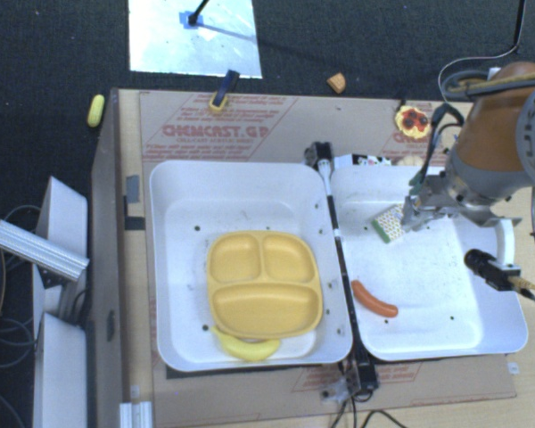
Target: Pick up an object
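The gripper (pixel 412 214) hangs over the right bin (pixel 481 333), just beside a small green-and-white checkered block (pixel 388 226); how it stands is too blurred to tell, and nothing else crowds it. The block is flat and tilted, near the bin's back; an orange sausage (pixel 374 299) lies well apart toward the front. The left bin (pixel 174 266) holds a yellow divided tray (pixel 264 283) over a banana (pixel 247 348).

Dark carpet floor (pixel 36 52) surrounds a cardboard-topped bench (pixel 250 123), a pale sheet (pixel 196 43) beyond.
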Robot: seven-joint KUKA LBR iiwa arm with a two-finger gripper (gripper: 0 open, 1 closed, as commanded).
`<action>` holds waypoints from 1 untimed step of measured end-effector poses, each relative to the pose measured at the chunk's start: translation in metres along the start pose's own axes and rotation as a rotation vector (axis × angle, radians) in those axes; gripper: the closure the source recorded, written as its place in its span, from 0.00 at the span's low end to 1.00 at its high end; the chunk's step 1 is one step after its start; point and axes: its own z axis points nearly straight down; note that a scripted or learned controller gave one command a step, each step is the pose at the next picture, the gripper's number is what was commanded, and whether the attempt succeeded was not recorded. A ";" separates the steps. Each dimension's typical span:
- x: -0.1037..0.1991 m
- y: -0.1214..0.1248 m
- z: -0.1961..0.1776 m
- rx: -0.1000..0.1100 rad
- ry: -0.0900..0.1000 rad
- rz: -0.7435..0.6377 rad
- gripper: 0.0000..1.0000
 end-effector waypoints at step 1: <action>0.000 0.000 0.000 0.000 0.000 0.001 0.00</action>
